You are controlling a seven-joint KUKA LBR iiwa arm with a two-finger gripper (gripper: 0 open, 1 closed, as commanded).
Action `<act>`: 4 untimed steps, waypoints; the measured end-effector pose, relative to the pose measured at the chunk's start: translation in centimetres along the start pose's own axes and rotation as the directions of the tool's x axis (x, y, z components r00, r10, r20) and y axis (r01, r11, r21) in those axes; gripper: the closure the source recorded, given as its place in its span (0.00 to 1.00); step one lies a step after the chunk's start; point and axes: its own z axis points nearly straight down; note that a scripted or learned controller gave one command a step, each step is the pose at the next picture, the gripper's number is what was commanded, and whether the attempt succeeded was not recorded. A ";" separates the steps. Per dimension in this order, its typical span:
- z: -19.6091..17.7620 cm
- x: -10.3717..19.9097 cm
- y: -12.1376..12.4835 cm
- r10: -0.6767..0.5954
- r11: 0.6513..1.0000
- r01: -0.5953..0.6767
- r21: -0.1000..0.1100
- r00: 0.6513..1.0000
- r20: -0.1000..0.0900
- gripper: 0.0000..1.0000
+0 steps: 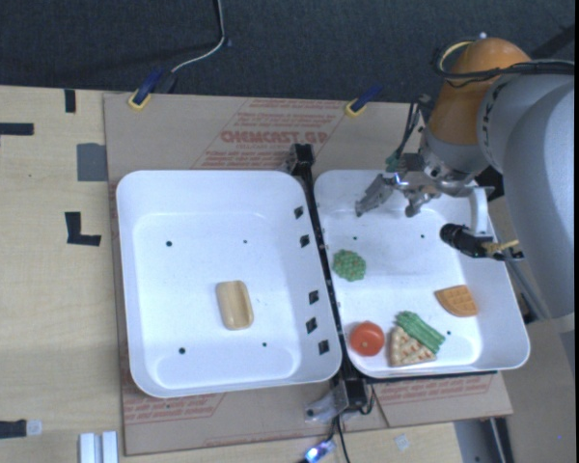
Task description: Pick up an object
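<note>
Gripper [391,201] hangs with fingers spread and nothing between them above the far end of the right bin [492,355]. Below it lie a broccoli [348,264], tomato [367,338], waffle [406,348], green pod [421,329] and orange chip [456,301]. A bread roll [234,304] sits in the left bin [145,258].

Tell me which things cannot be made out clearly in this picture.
- Claw: too small and blurred in the camera view to tell whether it grips anything.
- Arm: cut off by the right edge.
- Triangular food piece: partly covered by the green vegetable; its kind is unclear.
</note>
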 end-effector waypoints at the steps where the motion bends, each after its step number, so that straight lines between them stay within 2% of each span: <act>1: 3.7 -0.6 0.1 0.001 1.000 -0.001 -0.005 1.000 0.001 0.00; 3: 3.4 -1.8 0.2 0.001 1.000 -0.001 -0.008 1.000 0.001 0.00; 4: 3.4 -0.1 0.2 0.001 1.000 -0.001 -0.007 1.000 0.002 0.00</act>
